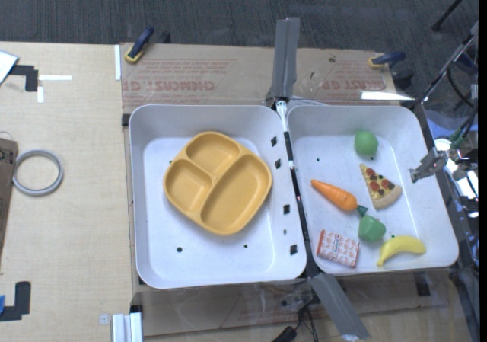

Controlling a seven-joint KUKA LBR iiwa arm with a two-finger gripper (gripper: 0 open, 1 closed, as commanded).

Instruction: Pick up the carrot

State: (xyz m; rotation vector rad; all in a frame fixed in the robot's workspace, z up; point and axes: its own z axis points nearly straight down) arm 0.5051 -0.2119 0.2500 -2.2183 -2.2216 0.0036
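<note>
Inside the right bin (pixel 417 142), the carrot (pixel 335 195) is being left lying untouched beside the pizza slice (pixel 378 186); the gripper (pixel 428 167) is possibly being held at the rim, finger state indiscernible.

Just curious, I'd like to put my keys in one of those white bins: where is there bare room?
Left bin: bare floor around the yellow plate, widest below it. Right bin: bare at its upper left, above the carrot; lower right is crowded.

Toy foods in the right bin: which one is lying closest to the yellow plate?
The carrot. Its pointed orange tip reaches furthest toward the left bin, where the yellow divided plate sits; the pizza slice, banana and green pieces lie further right.
</note>
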